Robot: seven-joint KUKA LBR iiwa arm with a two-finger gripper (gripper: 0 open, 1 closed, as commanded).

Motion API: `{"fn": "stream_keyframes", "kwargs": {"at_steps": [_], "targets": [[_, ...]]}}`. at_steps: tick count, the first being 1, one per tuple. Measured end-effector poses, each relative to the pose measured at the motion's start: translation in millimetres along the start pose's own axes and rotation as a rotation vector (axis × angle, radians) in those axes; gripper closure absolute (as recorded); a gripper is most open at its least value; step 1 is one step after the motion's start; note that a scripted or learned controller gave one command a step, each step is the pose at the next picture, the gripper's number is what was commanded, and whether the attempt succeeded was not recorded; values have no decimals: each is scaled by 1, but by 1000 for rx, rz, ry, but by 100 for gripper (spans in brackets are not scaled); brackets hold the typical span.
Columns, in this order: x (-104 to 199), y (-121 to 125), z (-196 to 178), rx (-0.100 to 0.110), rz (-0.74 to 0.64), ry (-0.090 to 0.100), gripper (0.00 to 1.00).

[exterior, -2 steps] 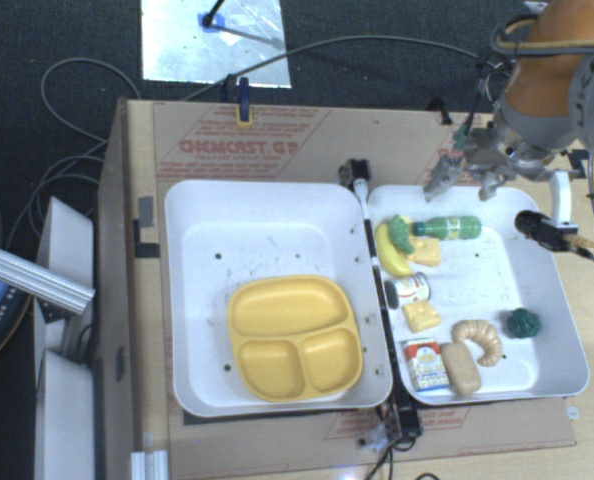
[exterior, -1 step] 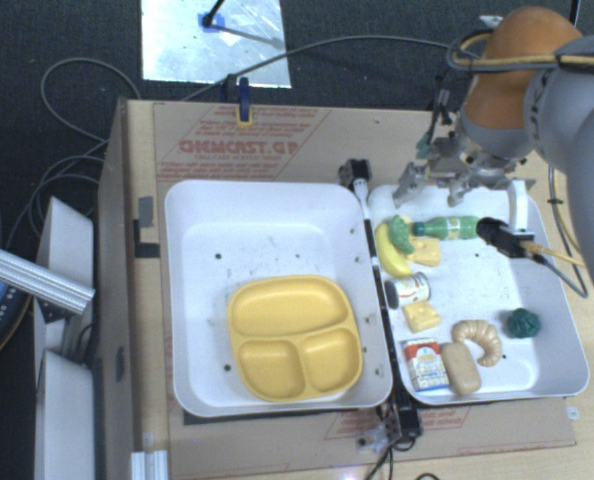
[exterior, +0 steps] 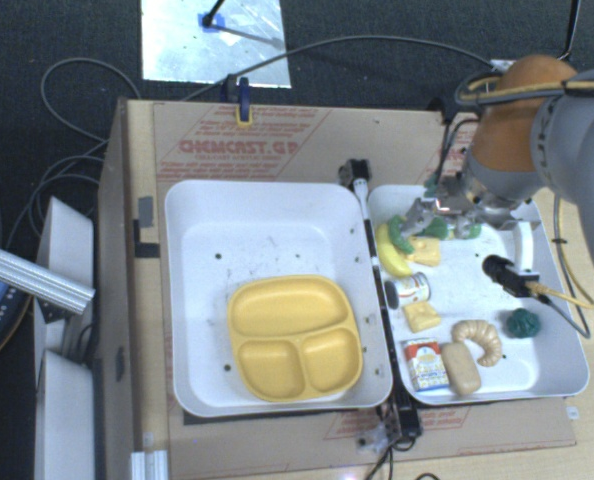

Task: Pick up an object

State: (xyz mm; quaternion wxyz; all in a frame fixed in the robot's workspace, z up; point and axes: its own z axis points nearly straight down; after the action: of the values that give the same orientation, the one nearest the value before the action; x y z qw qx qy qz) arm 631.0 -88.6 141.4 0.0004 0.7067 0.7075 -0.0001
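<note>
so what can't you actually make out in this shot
- Gripper, camera view: it sits low over the green item in the right bin; its own body hides whether it holds anything.
- Green item: mostly covered by the gripper, so its kind is unclear.
- Small can: label too small to read.
- Red and white packet: print too blurred to read.
- Arm: cut off by the right edge.

The right bin (exterior: 567, 368) carries the pickable things. A banana (exterior: 391, 254) curves along its left wall, a green item (exterior: 424, 225) and a yellow block (exterior: 427, 254) just beside it near the far edge. A small can (exterior: 411, 289) and a cheese-like cube (exterior: 422, 316) sit mid-left; a red-white carton (exterior: 428, 364), a bread roll (exterior: 461, 370) and a croissant (exterior: 479, 336) crowd the near edge.
</note>
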Motion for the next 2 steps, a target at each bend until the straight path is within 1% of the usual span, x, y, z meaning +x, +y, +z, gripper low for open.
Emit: {"fn": "stream_keyframes", "kwargs": {"at_steps": [1, 2], "targets": [[4, 35, 44, -12, -2, -3, 0], [3, 37, 30, -20, -3, -5, 100]]}}
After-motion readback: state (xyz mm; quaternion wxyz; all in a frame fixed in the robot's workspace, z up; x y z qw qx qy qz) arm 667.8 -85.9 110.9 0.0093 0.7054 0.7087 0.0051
